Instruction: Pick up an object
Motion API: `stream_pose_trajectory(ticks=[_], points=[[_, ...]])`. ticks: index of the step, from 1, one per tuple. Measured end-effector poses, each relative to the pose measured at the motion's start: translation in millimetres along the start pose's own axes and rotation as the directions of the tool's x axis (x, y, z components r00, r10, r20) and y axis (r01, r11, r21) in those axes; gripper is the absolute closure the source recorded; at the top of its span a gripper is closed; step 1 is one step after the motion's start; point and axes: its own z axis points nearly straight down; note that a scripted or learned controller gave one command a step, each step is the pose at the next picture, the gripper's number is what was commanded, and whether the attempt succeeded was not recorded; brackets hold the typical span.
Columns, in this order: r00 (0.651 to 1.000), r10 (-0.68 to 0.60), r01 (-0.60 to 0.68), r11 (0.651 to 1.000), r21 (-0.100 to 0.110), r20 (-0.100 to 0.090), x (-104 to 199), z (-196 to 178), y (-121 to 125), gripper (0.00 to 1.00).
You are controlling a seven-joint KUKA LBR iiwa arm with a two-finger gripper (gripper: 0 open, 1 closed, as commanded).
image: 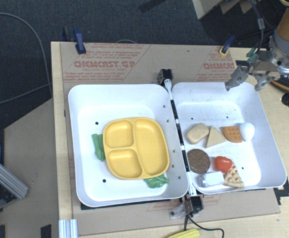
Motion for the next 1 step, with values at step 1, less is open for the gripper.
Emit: stream_pose_trajectory(ticks=[1], points=[[1.000,0.000,0.000,1.000,0.000,0.001,-37.6,97.0,-28.4,0.00]])
